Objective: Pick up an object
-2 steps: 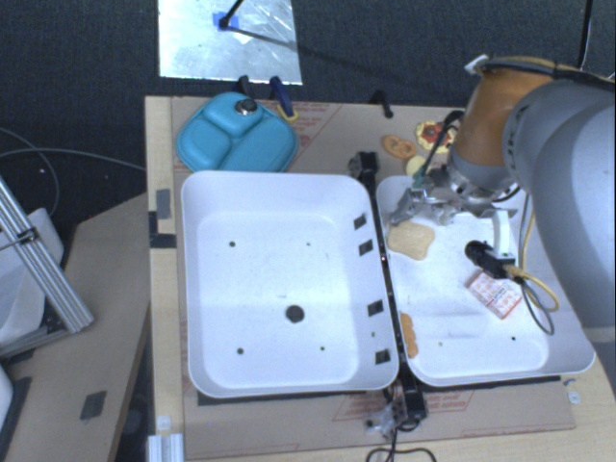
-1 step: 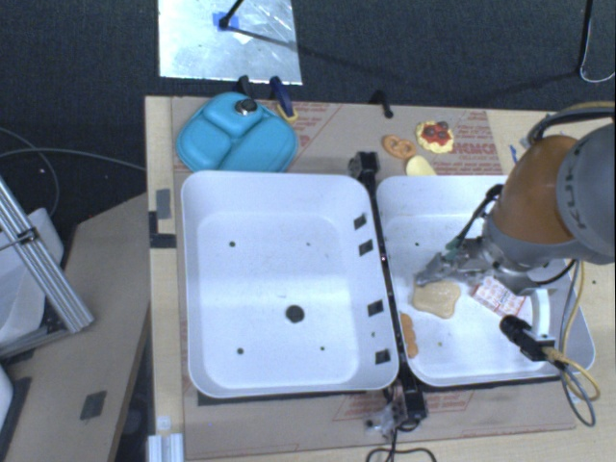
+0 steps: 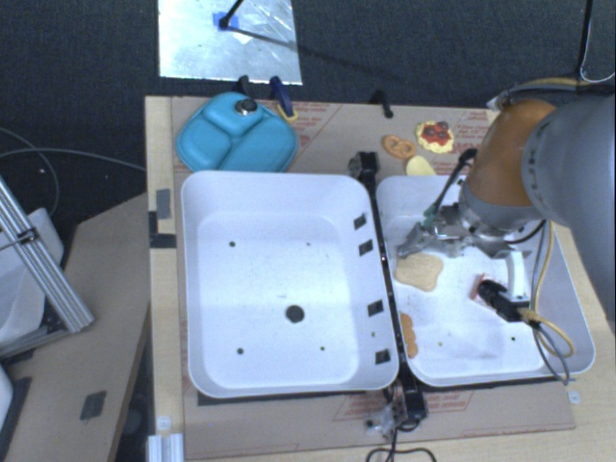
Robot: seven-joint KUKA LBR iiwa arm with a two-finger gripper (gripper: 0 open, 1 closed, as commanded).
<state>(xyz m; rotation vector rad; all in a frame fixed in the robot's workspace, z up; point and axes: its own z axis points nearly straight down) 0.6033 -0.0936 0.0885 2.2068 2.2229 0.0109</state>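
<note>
**A flat tan piece lies right under the gripper**

We see the gripper (image 3: pixel 417 246) low inside the right bin (image 3: pixel 539 359), close to that bin's left wall. Its metal tip is angled down toward the floor. From this slant we cannot tell whether it is spread apart or closed, and nothing shows as clamped in it.

Just below the gripper in the view, on the near side of its tip, lies a flat tan piece (image 3: pixel 420 273) shaped like a slice of toast. We cannot tell whether the tip touches it. Further toward the near edge from the gripper, against the same wall, sits a small orange-brown piece (image 3: pixel 408 336).

We judge the tan piece to be a light, stiff toy food item that is not fragile. Because it is thin and lies flat on smooth plastic, it would probably slide or tip rather than lift cleanly. We think the best hold is across its narrower width, pinching two opposite edges with the tip pressed close to the floor. A grasp from above its broad face would likely close on nothing.
</note>
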